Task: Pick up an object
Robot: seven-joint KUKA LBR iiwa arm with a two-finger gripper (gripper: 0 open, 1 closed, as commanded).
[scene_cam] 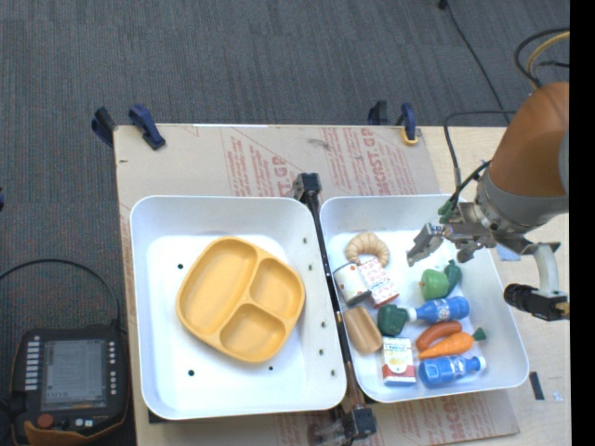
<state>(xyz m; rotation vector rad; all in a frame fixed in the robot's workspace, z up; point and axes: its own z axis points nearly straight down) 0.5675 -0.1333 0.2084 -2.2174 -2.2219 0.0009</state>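
The right bin (509, 328) holds several toy foods: a croissant (370, 245), a small can (348, 282), a red-and-white carton (376, 282), a green pepper (434, 283), two blue bottles (444, 309) (450, 370), a carrot (444, 340), a dark green vegetable (393, 320), a brown loaf (362, 329) and a juice box (399, 360). My gripper (441, 255) hangs over the bin's upper right part, just above the green pepper. It is open, with nothing between its two dark fingers.
A yellow divided plate (242, 297) lies in the left bin (153, 249). The wall between the bins runs just left of the croissant and can. A pendant (70, 379) lies on the floor at the lower left. Clamps (147, 125) grip the bench's far edge.
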